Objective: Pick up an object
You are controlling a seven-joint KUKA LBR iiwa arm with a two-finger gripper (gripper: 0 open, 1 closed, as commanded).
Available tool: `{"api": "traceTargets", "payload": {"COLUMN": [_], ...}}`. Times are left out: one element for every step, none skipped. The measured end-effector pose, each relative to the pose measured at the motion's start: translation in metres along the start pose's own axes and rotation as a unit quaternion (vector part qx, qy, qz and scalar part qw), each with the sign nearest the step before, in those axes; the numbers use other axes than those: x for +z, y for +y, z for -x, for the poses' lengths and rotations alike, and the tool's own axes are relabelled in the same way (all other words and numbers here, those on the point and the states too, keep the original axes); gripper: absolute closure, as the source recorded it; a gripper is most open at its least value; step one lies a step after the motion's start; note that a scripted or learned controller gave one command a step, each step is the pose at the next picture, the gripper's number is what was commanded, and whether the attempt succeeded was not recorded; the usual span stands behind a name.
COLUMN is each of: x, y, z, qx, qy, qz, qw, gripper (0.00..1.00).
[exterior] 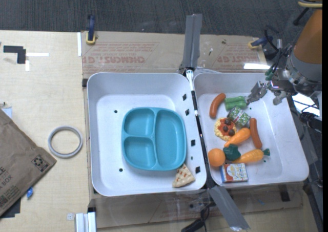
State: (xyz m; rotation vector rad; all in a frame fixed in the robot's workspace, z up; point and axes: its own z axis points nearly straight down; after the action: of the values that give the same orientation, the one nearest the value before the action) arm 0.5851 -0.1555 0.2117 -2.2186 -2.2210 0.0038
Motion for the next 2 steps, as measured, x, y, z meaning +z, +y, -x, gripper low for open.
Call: {"api": "traceTargets", "payload": {"x": [-0.101,-0.047], "y": [0.023,0.003], "z": [0.005,-0.035], "qx": [-0.027,-0.067], "qy": [-0.001,0.000], "qz": [0.002,0.000], "qw": [0.9996,0.9978], "gripper": [0.00,0.00]}}
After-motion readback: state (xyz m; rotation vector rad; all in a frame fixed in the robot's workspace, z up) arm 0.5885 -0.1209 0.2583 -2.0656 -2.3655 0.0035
